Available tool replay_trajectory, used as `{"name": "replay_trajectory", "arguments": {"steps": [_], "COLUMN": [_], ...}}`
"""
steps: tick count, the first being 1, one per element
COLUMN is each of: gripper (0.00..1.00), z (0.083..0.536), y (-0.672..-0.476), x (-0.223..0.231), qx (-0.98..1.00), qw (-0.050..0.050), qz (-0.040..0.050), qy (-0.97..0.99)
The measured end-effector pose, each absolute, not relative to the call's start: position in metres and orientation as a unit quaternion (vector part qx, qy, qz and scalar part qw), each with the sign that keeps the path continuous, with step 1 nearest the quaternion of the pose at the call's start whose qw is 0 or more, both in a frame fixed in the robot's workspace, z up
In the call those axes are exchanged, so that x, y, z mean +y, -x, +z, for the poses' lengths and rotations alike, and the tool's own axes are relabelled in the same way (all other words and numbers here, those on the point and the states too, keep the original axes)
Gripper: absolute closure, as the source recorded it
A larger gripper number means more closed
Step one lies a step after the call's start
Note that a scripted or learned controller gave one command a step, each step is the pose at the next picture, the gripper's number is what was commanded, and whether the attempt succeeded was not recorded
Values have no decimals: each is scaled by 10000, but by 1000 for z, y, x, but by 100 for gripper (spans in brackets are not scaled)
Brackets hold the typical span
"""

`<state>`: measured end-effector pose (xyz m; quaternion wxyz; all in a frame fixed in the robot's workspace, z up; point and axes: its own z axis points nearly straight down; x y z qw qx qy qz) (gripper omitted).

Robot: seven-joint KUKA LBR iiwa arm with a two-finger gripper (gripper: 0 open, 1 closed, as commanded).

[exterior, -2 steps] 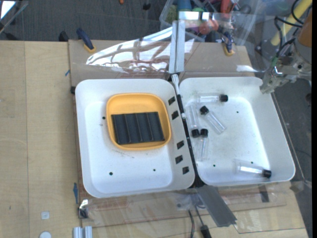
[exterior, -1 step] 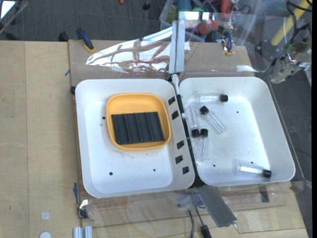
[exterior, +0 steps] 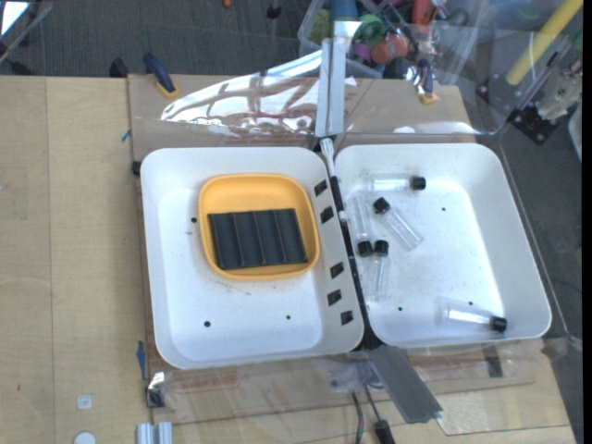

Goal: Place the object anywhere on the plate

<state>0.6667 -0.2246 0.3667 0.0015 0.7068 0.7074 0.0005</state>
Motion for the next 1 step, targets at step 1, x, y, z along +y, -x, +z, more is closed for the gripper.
{"name": "replay_trajectory", "arguments": {"steps": [1], "gripper": [100], "z": [314], "y": [-592], "x": [-224], "qx": [7324], "qw": [4], "qz": [0], "qy": [-6808]}}
